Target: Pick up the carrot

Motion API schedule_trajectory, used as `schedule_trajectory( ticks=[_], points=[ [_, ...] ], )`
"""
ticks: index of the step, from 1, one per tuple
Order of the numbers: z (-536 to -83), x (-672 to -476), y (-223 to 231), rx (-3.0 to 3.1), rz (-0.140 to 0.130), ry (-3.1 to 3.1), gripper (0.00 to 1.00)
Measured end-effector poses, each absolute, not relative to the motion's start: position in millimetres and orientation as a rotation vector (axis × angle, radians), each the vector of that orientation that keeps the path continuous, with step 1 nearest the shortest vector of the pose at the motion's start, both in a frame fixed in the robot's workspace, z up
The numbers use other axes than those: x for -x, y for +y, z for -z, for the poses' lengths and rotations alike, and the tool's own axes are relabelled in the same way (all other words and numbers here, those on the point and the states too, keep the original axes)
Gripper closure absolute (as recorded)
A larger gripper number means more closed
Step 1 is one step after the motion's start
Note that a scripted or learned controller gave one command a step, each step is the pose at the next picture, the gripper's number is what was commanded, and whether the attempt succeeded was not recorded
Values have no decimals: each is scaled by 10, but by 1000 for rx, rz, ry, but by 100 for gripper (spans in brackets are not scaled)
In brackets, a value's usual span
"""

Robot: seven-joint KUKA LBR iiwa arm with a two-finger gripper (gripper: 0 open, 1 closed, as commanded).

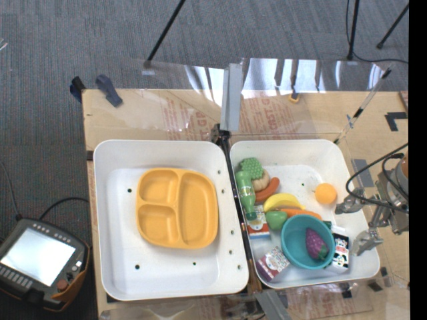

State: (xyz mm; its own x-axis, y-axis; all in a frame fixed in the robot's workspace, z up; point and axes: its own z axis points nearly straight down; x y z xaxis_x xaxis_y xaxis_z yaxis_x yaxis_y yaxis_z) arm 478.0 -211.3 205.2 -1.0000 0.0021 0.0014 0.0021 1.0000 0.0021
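The carrot [302,213] is an orange stick with a green top. It lies in the right bin [293,151], wedged between a yellow banana [283,201] and the rim of a teal bowl [297,249], which partly covers it. My gripper [359,223] hangs over the bin's right rim, to the right of the carrot and well apart from it. Its two fingers are spread open with nothing between them.
A purple grape bunch [315,243] sits in the bowl. Around it lie an orange ball [325,193], an orange-red sausage-shaped piece [267,189], a green bumpy vegetable [251,168], a green bottle [245,196] and small cartons [273,263]. A yellow divided plate [177,207] fills the left bin [120,159].
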Motion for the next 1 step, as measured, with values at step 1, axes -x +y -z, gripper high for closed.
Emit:
schedule_trajectory(
  ticks=[1],
  points=[
    [-850, -5437, -2082, -80, 9, -3137, 0]
  ],
)
